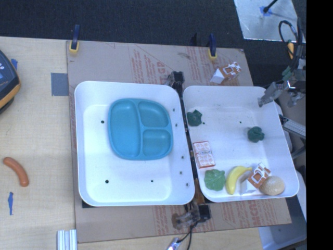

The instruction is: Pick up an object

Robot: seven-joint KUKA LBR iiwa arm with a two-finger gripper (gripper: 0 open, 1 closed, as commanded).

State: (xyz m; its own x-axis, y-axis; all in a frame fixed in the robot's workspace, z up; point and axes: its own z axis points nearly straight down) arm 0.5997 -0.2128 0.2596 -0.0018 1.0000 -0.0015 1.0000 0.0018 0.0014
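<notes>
Pincer (270,94) sits at the right bin's (235,95) far right corner, just over the rim. You can't tell from this angle whether it's apart or together, and nothing shows in its grip.

Right bin contents: dark green lump (194,117) near the far left corner, another dark green piece (255,134) by the right edge, red-and-white packet (203,154) along the left edge. Near edge, left to right: light green veg (214,179), banana (235,177), small orange-and-white carton (257,175), tan bread roll (272,185) in the near right corner, carton touching the roll.

Left bin (91,139) holds a blue divided plate (140,128), w/ 3 compartments, toward its far edge.

On the bench's left edge you've got a sausage (16,171); a second carton (227,73) lies beyond the right bin's far edge.
</notes>
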